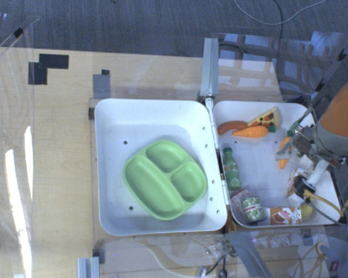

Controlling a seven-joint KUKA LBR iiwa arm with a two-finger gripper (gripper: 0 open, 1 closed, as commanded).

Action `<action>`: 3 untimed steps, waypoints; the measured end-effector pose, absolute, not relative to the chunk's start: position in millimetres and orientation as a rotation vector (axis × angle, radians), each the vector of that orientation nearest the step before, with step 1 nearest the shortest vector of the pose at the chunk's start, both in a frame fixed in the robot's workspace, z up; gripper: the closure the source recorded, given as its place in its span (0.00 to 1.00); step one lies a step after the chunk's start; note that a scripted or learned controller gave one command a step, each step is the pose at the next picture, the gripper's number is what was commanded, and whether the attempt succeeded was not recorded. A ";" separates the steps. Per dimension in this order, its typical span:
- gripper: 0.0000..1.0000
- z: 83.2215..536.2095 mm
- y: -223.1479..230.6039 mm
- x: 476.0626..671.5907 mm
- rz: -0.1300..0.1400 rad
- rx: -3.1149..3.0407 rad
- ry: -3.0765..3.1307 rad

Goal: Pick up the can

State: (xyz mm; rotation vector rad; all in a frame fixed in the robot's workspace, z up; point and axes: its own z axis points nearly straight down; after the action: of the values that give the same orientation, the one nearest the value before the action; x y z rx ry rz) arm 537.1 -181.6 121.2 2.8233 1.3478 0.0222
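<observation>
The can [250,207] has a green and dark red label and sits in the front left corner of the right bin [261,172], just below the green bottle [231,169]. My gripper [289,147] hangs over the right side of that bin, well to the right of the can and farther back, not touching it. The grey arm with its orange band [340,113] comes in from the right edge.
In the right bin, a sausage [230,126], a carrot [251,132] and a pizza slice [265,118] lie at the back, and a small orange carton [285,215] lies right of the can. The left bin [113,155] holds a green divided plate [165,179].
</observation>
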 end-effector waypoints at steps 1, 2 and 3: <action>0.00 147.1 -199.5 535.6 0.006 2.829 1.359; 0.00 182.8 -170.0 551.0 0.006 2.681 1.631; 0.00 114.4 -183.4 494.5 0.025 2.514 1.845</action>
State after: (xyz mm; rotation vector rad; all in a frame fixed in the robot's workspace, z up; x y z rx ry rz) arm 494.5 -183.4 114.4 2.5145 1.8446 0.0246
